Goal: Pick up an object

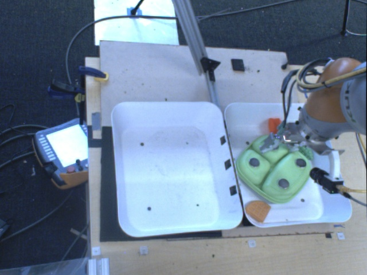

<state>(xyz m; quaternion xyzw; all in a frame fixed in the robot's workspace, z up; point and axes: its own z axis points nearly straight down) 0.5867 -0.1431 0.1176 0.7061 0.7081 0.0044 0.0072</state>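
A light green plastic lid-like object with three dark round spots lies in the right bin. My gripper is low over its upper edge, the fingers touching or nearly touching the green surface. A small orange-red block sits just behind the gripper near the bin's back. An orange, rounded piece rests at the bin's front left corner. The wrist hides the fingertips' spacing.
The left bin sits beside the right one, divided by a rim with black clips. A metal pole slants over the bench behind the bins. A black connector and cable hang at the arm's side over the right bin.
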